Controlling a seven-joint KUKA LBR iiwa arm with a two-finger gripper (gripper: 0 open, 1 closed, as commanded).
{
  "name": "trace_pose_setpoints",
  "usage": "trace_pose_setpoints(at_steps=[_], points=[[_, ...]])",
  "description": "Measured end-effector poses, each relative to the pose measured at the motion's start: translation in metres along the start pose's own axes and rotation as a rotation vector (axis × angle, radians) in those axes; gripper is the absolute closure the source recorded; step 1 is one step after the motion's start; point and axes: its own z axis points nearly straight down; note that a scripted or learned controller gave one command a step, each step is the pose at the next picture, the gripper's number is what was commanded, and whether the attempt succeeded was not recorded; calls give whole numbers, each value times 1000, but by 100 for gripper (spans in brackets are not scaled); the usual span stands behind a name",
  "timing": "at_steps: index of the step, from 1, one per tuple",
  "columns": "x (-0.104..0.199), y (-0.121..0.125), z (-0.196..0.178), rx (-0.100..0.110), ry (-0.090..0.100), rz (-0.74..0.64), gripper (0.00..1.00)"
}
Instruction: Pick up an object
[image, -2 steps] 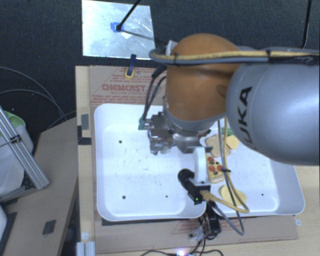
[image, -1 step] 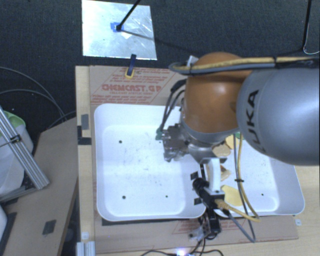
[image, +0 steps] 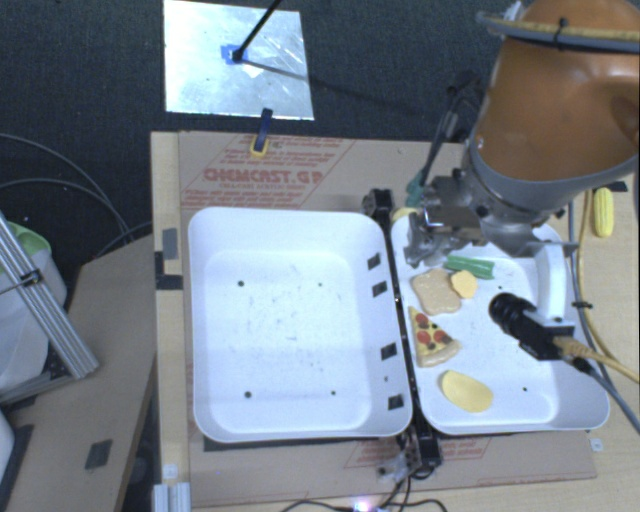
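My gripper (image: 428, 243) hangs low over the far left part of the right bin (image: 520, 400), under the big orange wrist. Just in front of it lie a tan bread-like slice (image: 434, 292) and a small yellow-orange piece (image: 463, 285) touching it. A green piece (image: 470, 266) lies beside the gripper's right side. Nearer the front sit a toy pizza slice (image: 434, 338) and a yellow oval chip (image: 467, 391). Nothing is seen between the fingers.
The left bin (image: 290, 330) stands beside the right one, joined by a black-clipped divider (image: 395, 310). A yellow corn-like object (image: 602, 212) sits at the far right behind the arm. A metal sheet (image: 238, 60) lies on the floor beyond the bench.
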Motion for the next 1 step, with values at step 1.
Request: trace_pose_setpoints(at_steps=[1], points=[[49, 18, 148, 25, -4, -11, 100]])
